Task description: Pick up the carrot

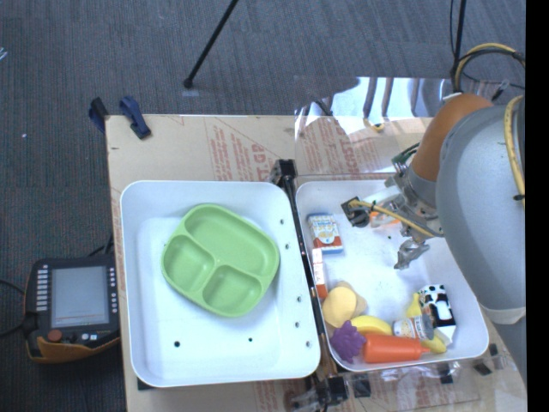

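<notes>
Camera view from above puts the carrot [396, 348] flat along the near wall of the right bin [377, 230], tip toward a purple toy [347, 340], with a banana [373, 324] just behind it. Up near the bin's far right side, the hand [410, 254] hangs over bare floor, well apart from the carrot; whether it is spread or pressed together I cannot tell, as it looks small and blurred. Nothing is lifted yet: approach, grasp and raise all remain.
</notes>
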`<action>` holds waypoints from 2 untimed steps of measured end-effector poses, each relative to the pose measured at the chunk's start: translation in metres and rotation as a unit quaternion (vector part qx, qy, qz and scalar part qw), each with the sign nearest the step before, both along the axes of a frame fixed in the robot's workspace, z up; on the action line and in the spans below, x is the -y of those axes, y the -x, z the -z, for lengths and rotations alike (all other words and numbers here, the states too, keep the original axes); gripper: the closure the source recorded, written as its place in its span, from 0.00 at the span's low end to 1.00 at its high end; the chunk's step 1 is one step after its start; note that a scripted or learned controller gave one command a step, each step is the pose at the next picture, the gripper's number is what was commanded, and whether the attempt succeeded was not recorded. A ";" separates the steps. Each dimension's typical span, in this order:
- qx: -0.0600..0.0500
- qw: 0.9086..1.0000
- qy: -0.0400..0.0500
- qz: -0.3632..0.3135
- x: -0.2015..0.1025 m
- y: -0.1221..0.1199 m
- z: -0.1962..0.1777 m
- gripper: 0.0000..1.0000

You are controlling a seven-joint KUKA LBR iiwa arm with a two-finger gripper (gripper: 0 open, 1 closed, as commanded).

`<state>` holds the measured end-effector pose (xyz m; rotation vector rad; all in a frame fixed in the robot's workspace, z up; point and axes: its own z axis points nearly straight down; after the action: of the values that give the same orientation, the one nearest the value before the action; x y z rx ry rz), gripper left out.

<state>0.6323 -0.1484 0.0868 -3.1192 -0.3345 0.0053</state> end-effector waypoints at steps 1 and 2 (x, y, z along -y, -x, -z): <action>-0.002 1.000 -0.001 -0.003 -0.001 0.000 -0.009 1.00; -0.003 1.000 -0.001 -0.003 -0.002 0.000 -0.009 0.00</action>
<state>0.6319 -0.1469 0.0957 -3.1157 -0.3450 0.0146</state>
